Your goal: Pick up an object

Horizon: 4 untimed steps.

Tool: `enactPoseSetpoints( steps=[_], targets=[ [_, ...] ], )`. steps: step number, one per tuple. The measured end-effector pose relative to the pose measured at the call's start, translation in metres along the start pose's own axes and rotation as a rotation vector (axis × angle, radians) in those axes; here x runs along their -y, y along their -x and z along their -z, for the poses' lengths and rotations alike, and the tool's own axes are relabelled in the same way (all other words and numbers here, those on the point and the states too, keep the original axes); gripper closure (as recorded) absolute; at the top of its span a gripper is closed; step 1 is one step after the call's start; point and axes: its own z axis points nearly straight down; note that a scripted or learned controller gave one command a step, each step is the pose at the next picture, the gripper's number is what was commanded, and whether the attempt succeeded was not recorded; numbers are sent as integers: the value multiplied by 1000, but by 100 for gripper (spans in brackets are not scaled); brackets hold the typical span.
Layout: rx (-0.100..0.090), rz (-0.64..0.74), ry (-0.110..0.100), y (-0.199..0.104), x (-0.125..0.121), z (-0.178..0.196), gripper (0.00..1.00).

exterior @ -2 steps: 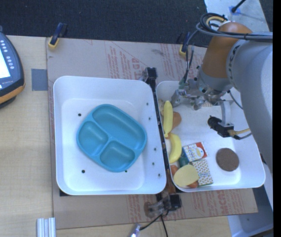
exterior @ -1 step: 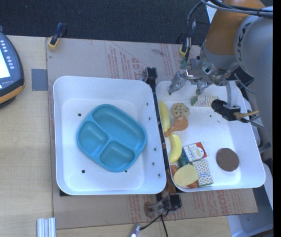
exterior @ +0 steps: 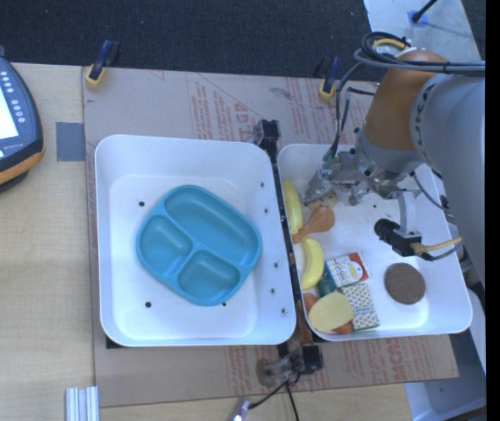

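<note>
Crowding at the near end of the right bin (exterior: 447, 318) looks risky: a yellow slice (exterior: 329, 310), small boxes (exterior: 353, 286) and a banana (exterior: 312, 262) lie touching, so one pinch may drag a neighbour. Farther back, a brown drumstick-shaped piece (exterior: 315, 221) lies just beside the hand (exterior: 342, 182), which hovers low; whether it is open I cannot tell, and nothing shows between its tips.

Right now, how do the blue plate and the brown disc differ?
The blue plate is large with three compartments; the brown disc is small and plain. The plate lies alone in the left bin; the disc lies in the right bin among other things. The plate is squarish with rounded corners; the disc is round. Both lie flat.
</note>
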Motion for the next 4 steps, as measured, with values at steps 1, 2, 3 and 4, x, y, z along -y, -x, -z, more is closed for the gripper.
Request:
enactPoseSetpoints(
  steps=[1, 2, 3, 4],
  targets=[
    [-1, 2, 0, 2, 65, -3, 0],
    [-2, 0, 3, -2, 25, -3, 0],
    [-1, 2, 1, -7, 86, -3, 0],
    [-2, -2, 4, -4, 14, 6, 0]
  ],
)
